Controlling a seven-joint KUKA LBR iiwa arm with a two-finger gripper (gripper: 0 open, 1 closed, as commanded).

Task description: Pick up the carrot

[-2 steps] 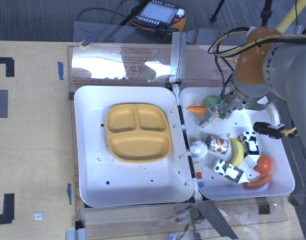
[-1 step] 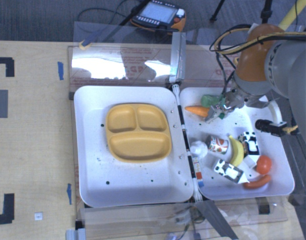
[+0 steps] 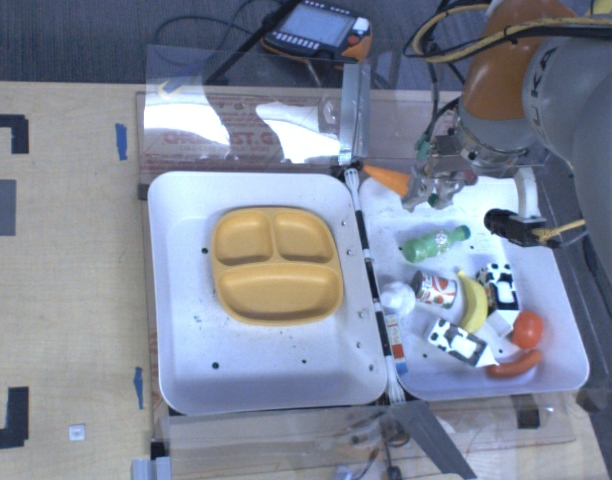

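Note:
The orange carrot (image 3: 388, 179) lies at the far left corner of the right bin (image 3: 556, 268), against the divider. My gripper (image 3: 433, 195) hangs just to the carrot's right, over the bin's back edge, fingers pointing down. Nothing shows between the fingers, and the carrot lies apart from them on the bin floor.
The right bin also holds a green bottle (image 3: 433, 243), a banana (image 3: 474, 303), a small can (image 3: 438, 290), a tomato (image 3: 527, 329), a red sausage (image 3: 512, 365), and black-and-white pieces (image 3: 457, 340). In the left bin (image 3: 176, 298) sits a yellow divided plate (image 3: 276, 264).

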